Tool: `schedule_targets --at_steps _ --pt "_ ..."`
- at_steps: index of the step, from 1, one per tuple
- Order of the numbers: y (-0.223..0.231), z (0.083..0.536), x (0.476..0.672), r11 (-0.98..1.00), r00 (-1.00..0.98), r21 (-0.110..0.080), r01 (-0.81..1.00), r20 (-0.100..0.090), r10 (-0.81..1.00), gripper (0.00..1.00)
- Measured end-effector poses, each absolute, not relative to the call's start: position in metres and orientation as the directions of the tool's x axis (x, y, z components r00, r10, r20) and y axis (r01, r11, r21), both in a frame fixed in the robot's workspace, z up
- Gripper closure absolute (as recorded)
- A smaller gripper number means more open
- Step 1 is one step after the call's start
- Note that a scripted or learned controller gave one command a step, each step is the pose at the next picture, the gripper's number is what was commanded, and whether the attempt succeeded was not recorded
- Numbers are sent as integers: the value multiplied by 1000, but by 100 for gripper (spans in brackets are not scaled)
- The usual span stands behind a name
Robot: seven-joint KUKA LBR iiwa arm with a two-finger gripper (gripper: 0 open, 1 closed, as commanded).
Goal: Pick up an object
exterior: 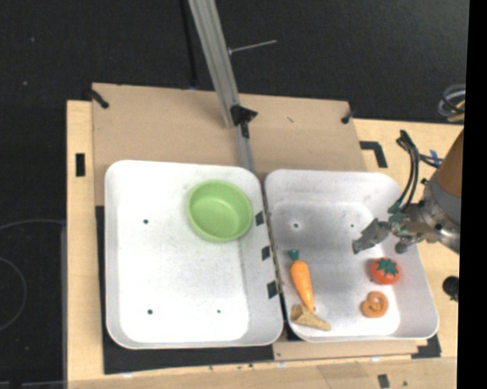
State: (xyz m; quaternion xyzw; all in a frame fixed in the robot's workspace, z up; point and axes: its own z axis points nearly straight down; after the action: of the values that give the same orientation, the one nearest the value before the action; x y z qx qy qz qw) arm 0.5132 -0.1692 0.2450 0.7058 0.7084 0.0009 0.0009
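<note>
The right bin (323, 192) holds a red tomato (384, 271), an orange pretzel-shaped ring (374, 304), a carrot (302, 283) and a tan piece (309, 317) at the carrot's near end. My gripper (385, 241) hangs over the right side of this bin, just beyond the tomato. It is open, with one grey finger (366, 238) out to the left and nothing between the fingers. A green bowl (220, 211) sits in the left bin (144, 290) near its far right corner.
A slanted metal pole (220, 61) rises behind the bins, over the brown board (166, 123). Black cables (412, 160) trail by the arm at the right. The bins' inner walls meet at the middle seam (264, 246).
</note>
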Motion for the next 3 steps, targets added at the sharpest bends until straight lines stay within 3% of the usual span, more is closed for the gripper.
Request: schedule_targets --at_steps 1,3 --pt "-170 245 513 1 -1 3 1000 0 1000 0" --pt "-171 128 521 -2 2 -4 1000 -1 1000 0"
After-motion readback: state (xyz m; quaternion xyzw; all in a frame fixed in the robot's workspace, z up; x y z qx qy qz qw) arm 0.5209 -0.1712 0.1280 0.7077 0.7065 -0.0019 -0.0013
